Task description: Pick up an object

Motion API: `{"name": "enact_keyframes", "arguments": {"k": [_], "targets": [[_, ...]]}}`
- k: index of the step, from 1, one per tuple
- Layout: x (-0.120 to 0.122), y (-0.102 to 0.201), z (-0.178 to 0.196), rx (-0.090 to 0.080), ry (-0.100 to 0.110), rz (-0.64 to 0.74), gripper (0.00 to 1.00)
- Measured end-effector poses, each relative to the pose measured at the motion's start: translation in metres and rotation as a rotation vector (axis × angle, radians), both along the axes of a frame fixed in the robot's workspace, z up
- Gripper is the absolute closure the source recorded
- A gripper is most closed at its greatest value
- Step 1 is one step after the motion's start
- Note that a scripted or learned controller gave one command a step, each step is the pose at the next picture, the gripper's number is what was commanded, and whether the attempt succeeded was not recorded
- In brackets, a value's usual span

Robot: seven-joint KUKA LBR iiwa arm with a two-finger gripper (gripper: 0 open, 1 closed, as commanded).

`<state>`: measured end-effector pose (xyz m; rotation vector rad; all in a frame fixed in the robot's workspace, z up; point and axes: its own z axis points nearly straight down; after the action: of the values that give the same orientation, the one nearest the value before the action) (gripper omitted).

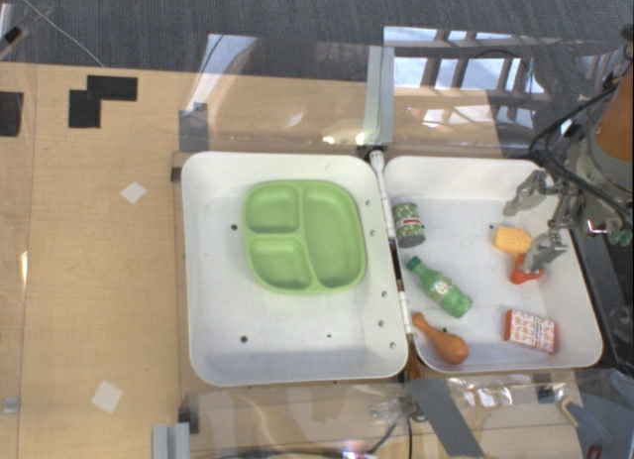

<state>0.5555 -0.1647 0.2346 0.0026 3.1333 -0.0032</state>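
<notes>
My gripper (536, 222) hangs over the right side of the right bin (466, 184), reaching in from the right. It is open, with its two metal fingers (524, 194) spread apart. A yellow toy food piece (511, 240) lies on the bin floor just below and between them, not gripped. A small orange-red piece (522, 272) lies by the nearer fingertip. Further left lie a small dark can (407, 223) and a green bottle (439, 286). An orange-brown drumstick (442, 340) and a red carton (530, 330) rest near the front wall.
A green divided plate (302, 236) lies in the left bin (213, 328). A metal divider (388, 239) runs between the two bins. Black cables (555, 140) hang at the right by the arm. Clear panels stand behind the bins.
</notes>
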Motion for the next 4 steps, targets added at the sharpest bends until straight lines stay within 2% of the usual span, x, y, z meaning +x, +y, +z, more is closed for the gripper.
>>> {"name": "enact_keyframes", "arguments": {"k": [1, 2, 3, 4], "targets": [[0.050, 0.008, -0.137, 0.002, -0.003, -0.187, 0.00], [0.015, 0.083, -0.145, 0.008, -0.006, -0.470, 0.00], [0.019, 0.083, -0.129, 0.009, -0.022, -0.461, 1.00], [-0.065, 0.106, -0.047, 0.009, -0.002, -0.812, 1.00]]}}
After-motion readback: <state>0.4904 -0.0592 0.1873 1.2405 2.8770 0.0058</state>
